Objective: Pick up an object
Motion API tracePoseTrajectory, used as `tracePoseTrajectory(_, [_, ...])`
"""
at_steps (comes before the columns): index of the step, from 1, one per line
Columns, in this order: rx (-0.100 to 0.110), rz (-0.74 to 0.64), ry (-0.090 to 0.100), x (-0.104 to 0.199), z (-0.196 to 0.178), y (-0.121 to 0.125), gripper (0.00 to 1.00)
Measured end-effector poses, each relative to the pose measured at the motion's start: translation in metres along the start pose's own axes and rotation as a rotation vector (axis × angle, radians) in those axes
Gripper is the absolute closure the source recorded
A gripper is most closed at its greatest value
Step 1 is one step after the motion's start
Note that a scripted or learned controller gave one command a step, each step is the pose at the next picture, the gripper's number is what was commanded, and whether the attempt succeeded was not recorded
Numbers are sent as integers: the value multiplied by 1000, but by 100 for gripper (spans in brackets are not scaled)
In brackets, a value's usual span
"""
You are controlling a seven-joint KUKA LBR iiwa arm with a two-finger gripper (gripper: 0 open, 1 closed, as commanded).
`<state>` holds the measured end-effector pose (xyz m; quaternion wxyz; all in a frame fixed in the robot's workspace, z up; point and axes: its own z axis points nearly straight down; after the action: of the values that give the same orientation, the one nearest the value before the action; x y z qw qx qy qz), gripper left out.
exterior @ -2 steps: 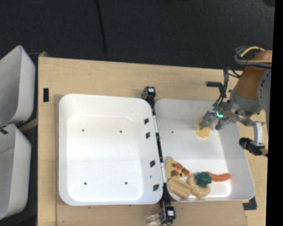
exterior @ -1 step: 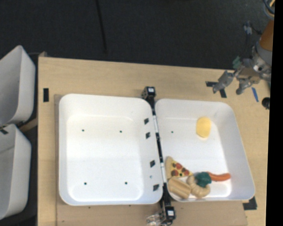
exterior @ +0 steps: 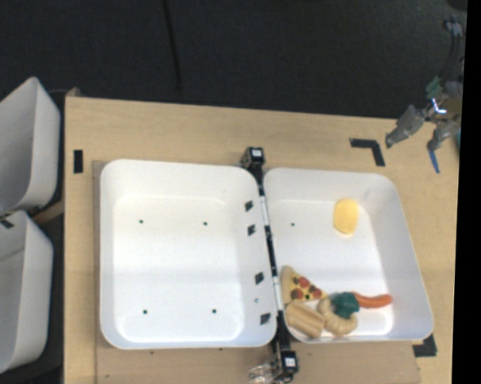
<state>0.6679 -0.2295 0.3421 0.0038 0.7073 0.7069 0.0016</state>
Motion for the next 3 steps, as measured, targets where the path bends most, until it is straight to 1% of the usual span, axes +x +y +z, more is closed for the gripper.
tracePoseTrajectory(1, [2, -5, 1, 20, -85, -35, 0])
tracePoseTrajectory(2, [3, -5, 2, 46, -112, -48, 0])
tracePoseTrajectory(3, [4, -5, 2, 92, -175, -65, 0])
